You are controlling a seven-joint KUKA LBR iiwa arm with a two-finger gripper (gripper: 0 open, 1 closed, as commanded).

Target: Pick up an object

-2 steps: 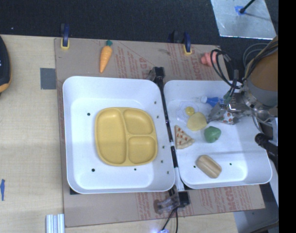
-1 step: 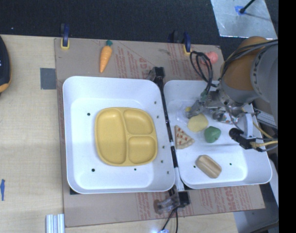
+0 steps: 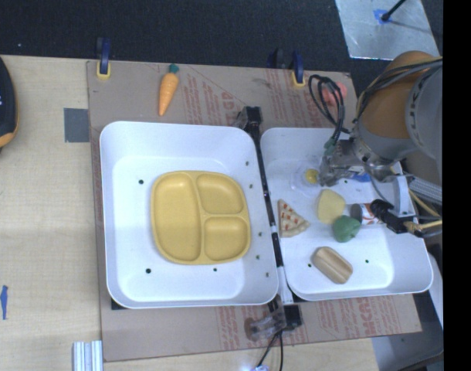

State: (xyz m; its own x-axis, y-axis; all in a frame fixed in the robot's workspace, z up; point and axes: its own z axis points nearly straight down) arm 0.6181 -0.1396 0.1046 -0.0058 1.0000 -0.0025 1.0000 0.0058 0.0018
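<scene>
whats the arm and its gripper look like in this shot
The arm is grey with a rounded orange band above the wrist. Black cables loop beside it. The gripper is a small grey-metal assembly, with bits of blue and yellow near it; finer detail is too blurred to tell.

We note a pale wood-grain counter (image 3: 35, 230) carrying a brown cardboard sheet (image 3: 212, 91) held by yellow clamps (image 3: 103, 66). Beyond it lies dark carpeted floor (image 3: 181, 10) with a grey patch (image 3: 378, 14) at upper right.
</scene>
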